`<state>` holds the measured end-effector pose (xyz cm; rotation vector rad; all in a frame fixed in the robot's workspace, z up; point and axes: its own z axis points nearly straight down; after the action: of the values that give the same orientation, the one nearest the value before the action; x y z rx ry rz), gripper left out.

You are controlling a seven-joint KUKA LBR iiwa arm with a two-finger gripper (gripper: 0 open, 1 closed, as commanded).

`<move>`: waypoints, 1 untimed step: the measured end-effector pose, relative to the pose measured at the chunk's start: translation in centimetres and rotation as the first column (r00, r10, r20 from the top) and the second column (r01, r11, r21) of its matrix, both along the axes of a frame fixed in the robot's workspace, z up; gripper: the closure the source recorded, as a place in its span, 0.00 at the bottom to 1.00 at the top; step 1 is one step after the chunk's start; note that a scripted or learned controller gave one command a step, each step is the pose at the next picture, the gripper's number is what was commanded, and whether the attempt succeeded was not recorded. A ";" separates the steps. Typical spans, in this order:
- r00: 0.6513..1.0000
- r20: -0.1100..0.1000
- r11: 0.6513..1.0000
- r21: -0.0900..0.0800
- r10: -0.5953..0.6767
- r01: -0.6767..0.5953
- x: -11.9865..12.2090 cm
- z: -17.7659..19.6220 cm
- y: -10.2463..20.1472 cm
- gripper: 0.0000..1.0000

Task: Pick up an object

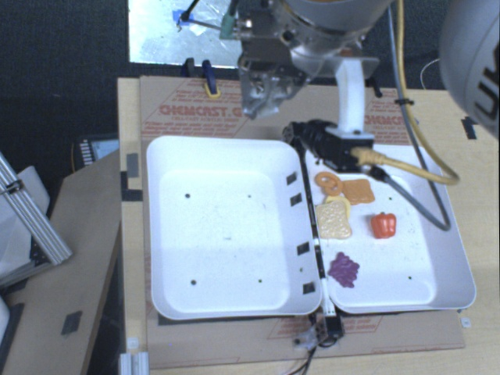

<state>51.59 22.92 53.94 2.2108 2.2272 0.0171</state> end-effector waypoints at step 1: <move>1.000 -0.009 1.000 -0.007 -0.022 0.022 -3.0 -1.5 -15.2 1.00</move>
<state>48.57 7.76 52.44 2.2355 2.2037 -0.0006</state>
